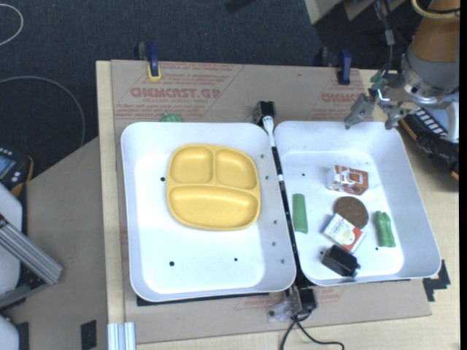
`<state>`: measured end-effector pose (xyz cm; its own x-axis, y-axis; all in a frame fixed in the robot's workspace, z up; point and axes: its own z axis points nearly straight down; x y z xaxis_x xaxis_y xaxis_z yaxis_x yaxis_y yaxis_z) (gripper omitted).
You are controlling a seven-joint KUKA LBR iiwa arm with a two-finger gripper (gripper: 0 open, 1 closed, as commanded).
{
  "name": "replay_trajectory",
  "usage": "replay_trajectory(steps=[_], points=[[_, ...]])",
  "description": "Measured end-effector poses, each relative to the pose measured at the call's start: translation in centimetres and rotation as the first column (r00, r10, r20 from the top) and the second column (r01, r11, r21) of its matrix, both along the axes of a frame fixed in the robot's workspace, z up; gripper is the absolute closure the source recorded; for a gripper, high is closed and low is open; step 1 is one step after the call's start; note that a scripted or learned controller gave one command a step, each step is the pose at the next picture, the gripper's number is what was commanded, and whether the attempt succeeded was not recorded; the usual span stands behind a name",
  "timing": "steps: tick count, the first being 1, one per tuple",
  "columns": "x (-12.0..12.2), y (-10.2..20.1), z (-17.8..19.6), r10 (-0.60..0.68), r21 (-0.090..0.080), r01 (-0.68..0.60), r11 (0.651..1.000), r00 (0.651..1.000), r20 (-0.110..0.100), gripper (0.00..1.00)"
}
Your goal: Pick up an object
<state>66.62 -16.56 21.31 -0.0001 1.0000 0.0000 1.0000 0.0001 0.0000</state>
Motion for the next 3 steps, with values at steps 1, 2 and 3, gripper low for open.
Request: replay_trajectory(steps=[1, 2, 3], points=[[0.1, 0.0, 1.1, 0.001, -0.002, -0.001, 1.0, 1.0, 0.004, 1.0], [0.1, -6.3, 11.3, -0.004, -0.008, 0.004, 1.0, 1.0, 0.012, 1.0], [-6.0, 1.8, 6.5, 0.004, 0.004, -0.004, 1.0, 1.0, -0.007, 1.0]])
